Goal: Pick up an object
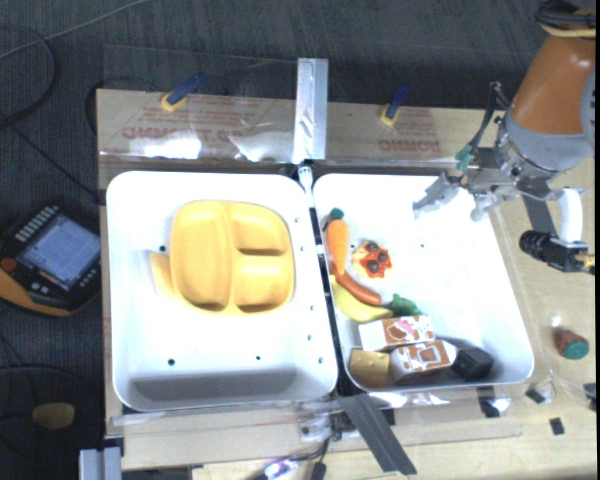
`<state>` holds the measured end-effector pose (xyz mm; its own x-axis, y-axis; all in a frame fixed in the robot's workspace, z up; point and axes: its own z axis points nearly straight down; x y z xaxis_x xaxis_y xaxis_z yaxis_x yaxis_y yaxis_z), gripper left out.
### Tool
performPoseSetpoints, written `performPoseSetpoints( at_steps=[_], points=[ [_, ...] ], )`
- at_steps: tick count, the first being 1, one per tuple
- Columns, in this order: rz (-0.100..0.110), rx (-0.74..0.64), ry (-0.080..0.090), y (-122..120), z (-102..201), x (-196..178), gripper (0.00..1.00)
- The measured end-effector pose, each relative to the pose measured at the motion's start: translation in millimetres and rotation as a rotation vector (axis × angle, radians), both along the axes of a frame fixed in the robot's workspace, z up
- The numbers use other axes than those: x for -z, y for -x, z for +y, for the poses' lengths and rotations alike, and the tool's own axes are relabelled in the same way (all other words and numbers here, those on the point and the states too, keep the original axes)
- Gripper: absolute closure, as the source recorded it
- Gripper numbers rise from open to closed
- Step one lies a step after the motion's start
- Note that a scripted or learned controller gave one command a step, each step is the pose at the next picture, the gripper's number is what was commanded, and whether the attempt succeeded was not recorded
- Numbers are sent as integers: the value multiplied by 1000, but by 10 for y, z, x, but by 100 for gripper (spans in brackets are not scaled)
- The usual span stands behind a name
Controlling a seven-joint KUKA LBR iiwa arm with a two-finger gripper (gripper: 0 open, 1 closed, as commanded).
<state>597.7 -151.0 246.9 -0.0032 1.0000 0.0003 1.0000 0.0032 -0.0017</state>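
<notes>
While the end effector (458,197) hangs spread and empty, the carrot (337,244) lies well left.

Bright, even overhead light washes the two white bins (220,378) nearly to glare, their walls losing detail, while the dark floor (40,88) stays dim. Shadows are soft and short, pooling under the yellow tray (230,253). Focus is slightly soft and grainy throughout.

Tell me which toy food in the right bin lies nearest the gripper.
The carrot, orange with a green top, at the upper end of the pile against the divider. The gripper hangs above the bin's far right; the other foods lie lower.
</notes>
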Motion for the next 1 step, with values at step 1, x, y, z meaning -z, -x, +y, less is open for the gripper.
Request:
performPoseSetpoints(
  at_steps=[1],
  points=[
    [-1, -33, 4, -20, -569, -118, 0]
  ],
)
